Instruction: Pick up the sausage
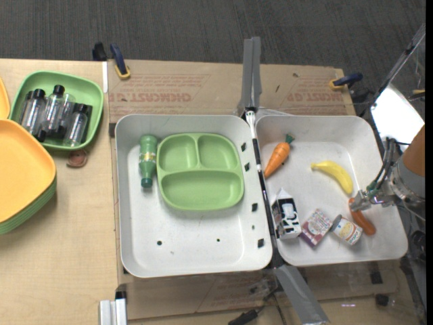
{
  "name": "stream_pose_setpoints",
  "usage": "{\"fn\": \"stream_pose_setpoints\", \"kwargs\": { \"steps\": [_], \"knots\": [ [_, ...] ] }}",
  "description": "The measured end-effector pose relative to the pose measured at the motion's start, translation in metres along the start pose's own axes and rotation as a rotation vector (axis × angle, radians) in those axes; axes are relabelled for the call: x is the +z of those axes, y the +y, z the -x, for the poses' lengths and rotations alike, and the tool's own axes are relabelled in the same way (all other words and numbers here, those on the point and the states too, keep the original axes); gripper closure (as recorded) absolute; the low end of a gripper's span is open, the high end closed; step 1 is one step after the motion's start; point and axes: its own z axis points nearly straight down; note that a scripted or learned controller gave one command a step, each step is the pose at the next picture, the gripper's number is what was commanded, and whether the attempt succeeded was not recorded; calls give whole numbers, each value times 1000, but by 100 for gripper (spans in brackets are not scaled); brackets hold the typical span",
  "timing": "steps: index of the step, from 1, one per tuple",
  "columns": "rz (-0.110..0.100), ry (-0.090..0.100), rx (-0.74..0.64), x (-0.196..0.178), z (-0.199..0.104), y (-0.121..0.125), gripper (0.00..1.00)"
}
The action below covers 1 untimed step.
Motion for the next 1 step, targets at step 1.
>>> {"fn": "stream_pose_setpoints", "kwargs": {
  "steps": [1],
  "knots": [
    [-23, 4, 112, -84, -33, 91, 100]
  ]
}}
